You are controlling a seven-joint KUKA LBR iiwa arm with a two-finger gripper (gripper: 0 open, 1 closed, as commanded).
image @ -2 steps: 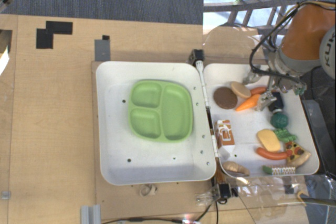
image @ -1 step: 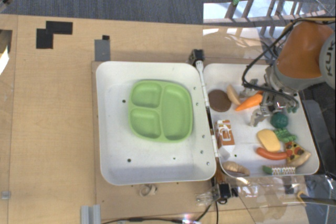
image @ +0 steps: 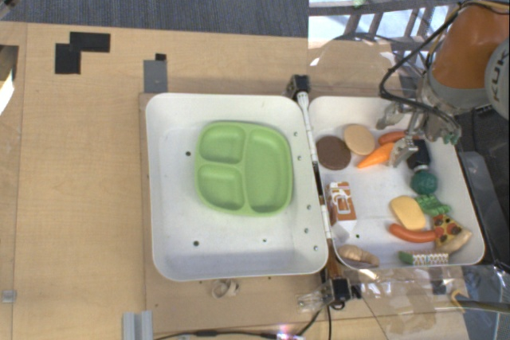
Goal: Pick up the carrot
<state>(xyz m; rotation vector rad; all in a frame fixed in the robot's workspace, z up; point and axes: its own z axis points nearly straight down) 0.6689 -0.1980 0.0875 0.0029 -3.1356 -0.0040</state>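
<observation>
Camera view has the carrot (image: pixel 374 156) lying in the right bin (image: pixel 470 195), far side, beside a brown disc (image: pixel 333 152), with the gripper (image: pixel 404 146) low at its right end, its opening impossible to judge, so the lift looks not yet done.

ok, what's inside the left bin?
A green divided plate lies in the left bin, its three compartments bare. The bin floor under the plate is covered.

Arm (image: pixel 470 52) cut off at right edge; carrot (image: pixel 374 157) tip behind pincer (image: pixel 406 146).
</observation>
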